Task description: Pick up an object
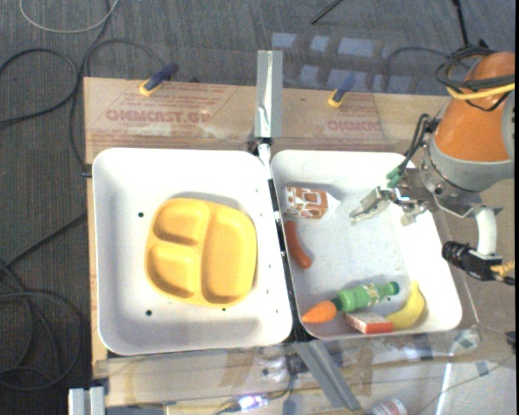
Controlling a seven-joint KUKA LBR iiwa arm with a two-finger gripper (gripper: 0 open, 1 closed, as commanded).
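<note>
Two white bins side by side on a cardboard-covered bench: left bin (pixel 112 258) with a yellow divided tray (pixel 204 249) lying flat near its middle, right bin (pixel 432 258) with several small items. Arm (pixel 476 128) entering from 3 o'clock, orange band above the wrist. Gripper (pixel 382 201) poised over the right bin's 1 o'clock area, fingers apart, nothing between them. At 10 o'clock in that bin, a small orange-and-white packet (pixel 305 202); just below it at 9 o'clock, a sausage (pixel 297 244) along the left wall. Clustered along the 6 o'clock wall: carrot (pixel 320 312), green bottle (pixel 368 296), red-and-white box (pixel 369 322), banana (pixel 407 309), packed close together. All of these well apart from the gripper.
</note>
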